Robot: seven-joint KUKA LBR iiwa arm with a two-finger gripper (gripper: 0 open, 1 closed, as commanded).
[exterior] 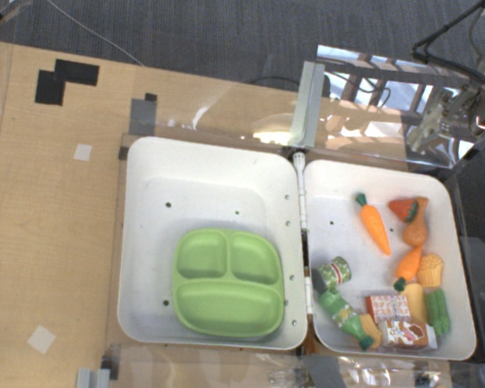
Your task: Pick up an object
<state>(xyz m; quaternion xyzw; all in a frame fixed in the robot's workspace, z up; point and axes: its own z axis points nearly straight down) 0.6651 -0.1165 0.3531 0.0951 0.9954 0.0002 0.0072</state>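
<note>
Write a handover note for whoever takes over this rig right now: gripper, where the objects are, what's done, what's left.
Gripper: raised beyond the far edge of the right white bin, holding nothing visible.
Left white bin: green three-compartment plastic plate.
Right bin: orange toy carrot lying apart near the far side; other toy foods crowded along the right and near sides.
Done: nothing picked.
Left: pick one object; the carrot looks easiest.

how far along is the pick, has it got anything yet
Nothing looks done yet. The gripper hangs above the back edge of the right bin, nothing seen in it. The carrot and other toy food lie in that bin. Descent, grasp and lift are all left.
</note>
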